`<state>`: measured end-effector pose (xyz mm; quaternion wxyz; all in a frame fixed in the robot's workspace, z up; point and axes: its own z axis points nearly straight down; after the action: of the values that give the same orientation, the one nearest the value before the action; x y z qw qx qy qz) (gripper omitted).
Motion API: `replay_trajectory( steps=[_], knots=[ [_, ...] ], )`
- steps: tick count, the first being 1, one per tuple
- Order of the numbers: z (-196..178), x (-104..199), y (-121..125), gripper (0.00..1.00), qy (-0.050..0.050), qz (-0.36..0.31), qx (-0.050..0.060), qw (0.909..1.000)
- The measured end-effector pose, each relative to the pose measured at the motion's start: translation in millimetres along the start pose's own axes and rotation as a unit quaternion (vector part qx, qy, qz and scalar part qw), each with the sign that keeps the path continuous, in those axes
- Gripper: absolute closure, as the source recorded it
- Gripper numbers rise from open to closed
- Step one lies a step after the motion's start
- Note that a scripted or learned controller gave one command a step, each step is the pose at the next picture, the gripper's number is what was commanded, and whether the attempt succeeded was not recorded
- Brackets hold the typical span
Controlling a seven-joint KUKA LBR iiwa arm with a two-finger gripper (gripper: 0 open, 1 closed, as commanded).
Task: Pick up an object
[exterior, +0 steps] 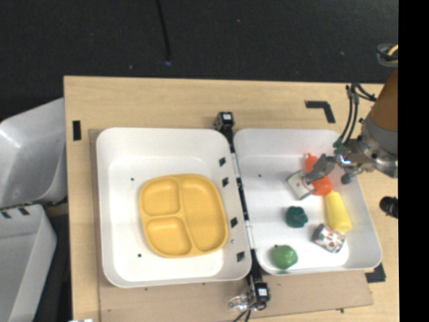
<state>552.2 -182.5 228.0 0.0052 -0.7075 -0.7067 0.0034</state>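
The grey two-finger pincer (pixel 310 180) hung low over the right-hand shallow white bin (pixel 268 146), reaching in from the right, its metal tips down among the objects. Whether its fingers were spread or closed could not be told, and nothing could be seen clamped between them. A small orange plastic piece (pixel 315 173) lay right at the tips, partly hidden behind them, so contact could not be judged either way. Just beside the pincer, toward the near edge, rested a yellow rounded plastic cylinder (pixel 337 211). Nearer still sat a dark teal knobbly lump (pixel 296 216), a small printed can lying on its side (pixel 329 239), and a bright green round toy fruit (pixel 284 256). Far to the pincer's left, in the other white bin (pixel 120 153), lay a yellow divided plastic plate (pixel 182 215).

The step in hand looked like the approach onto the orange piece, the likeliest target. Next would come a firm close around it, then a straight lift, checking that it actually rose with the fingers.
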Motion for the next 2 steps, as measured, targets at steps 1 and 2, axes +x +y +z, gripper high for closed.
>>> replay_trajectory(
  steps=[1, 2],
  knots=[
    [-7.3, 0.3, 2.6, 0.00, -0.001, -0.001, -0.006, 1.0000],
    [55.5, -3.1, 3.7, 0.00, -0.002, 0.000, -0.004, 1.0000]
  ],
)
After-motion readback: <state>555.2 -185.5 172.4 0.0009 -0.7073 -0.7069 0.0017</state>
